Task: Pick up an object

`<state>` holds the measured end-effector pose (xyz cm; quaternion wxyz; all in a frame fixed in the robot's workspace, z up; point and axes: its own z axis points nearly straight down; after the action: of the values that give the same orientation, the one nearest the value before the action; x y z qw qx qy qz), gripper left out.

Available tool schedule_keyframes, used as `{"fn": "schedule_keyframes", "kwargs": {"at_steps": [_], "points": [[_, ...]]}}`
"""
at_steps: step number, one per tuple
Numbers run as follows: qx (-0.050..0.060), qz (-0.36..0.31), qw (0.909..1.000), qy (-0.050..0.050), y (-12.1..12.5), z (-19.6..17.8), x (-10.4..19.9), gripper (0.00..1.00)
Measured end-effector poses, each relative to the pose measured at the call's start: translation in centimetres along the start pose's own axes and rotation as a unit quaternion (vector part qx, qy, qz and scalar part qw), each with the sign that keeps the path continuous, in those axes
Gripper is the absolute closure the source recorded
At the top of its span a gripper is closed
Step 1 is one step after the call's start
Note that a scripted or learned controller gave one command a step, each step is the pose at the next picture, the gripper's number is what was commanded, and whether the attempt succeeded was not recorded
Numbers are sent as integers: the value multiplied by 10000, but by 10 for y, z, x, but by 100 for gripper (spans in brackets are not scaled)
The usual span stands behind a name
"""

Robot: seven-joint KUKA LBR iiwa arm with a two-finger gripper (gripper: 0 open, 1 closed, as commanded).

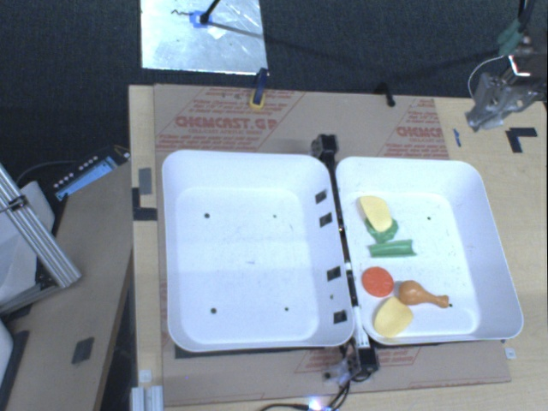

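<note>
A round red plastic disc (pixel 378 281) is lying in the right white bin (pixel 488 229), toward its seven o'clock. My jaws (pixel 497 101) are hovering beyond the bin's one o'clock corner; I cannot tell their opening.

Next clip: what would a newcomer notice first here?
A small cluster of toy food in the right bin: a yellow piece on green, a green bean pod, a red disc, a brown drumstick and a yellow round piece. The end effector sits at upper right, off the bins.
</note>
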<state>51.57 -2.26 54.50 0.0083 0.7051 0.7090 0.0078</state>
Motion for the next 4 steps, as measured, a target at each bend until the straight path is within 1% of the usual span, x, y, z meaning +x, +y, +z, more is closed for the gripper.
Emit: {"fn": "schedule_keyframes", "kwargs": {"at_steps": [1,2,3,4], "points": [[104,79,9999,-29,63,13,-146,100],[102,0,9999,12,-34,8,-101,100],[178,-10,9998,18,-34,184,-54,100],[26,-12,10000,2,-23,55,-19,100]]}}
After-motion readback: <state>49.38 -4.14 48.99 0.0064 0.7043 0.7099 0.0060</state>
